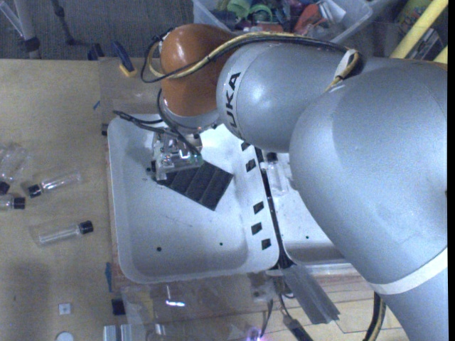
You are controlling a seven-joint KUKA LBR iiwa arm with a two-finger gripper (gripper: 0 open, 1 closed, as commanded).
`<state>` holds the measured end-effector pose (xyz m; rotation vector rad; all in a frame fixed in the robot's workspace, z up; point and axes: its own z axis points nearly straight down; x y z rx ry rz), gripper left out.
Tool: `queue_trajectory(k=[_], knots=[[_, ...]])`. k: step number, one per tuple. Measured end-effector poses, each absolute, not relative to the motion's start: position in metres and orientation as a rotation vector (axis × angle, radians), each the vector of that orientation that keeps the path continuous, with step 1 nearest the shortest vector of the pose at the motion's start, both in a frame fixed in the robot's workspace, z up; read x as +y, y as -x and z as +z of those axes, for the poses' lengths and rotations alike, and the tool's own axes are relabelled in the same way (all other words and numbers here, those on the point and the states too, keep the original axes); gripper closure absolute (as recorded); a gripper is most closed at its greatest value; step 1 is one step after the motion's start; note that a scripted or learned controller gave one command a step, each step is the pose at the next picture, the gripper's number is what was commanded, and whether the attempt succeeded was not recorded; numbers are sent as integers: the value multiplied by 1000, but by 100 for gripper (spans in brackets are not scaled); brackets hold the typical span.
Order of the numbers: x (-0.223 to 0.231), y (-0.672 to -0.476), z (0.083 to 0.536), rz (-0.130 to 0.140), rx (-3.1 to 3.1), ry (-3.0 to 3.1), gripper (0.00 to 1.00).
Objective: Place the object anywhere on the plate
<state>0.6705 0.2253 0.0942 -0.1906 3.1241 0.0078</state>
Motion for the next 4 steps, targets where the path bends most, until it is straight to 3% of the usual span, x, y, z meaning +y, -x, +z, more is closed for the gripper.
queue_trajectory(k=[1, 2, 3, 4], knots=[[226, -667, 204, 4, 3003, 892, 100], [225, -668, 214, 5, 3133, -6, 100], [226, -669, 226, 9, 3125, -4, 100], [225, -663, 298, 4, 3013, -867, 100]])
